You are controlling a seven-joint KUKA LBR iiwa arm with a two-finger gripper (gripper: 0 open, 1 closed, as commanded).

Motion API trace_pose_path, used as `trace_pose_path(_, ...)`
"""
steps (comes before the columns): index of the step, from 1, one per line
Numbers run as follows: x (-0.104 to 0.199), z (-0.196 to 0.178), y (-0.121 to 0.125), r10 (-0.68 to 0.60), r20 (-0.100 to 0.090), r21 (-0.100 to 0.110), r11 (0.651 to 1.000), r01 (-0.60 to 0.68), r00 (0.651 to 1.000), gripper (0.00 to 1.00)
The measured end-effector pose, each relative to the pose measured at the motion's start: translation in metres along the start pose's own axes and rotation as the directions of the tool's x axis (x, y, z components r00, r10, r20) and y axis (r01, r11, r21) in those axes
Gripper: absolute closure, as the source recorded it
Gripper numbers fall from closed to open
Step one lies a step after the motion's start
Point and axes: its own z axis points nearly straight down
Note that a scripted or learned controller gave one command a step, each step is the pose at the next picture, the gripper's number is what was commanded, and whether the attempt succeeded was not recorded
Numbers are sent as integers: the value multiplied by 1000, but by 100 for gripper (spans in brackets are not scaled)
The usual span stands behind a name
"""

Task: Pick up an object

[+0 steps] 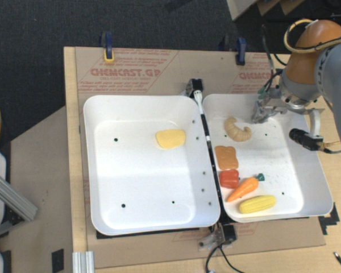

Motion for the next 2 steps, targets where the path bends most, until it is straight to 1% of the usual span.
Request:
trace_pose_path(1,-9,0,0,0,0,-1,1000,0,1000,100)
trace_pose_path(2,-9,0,0,0,0,0,1000,0,1000,100)
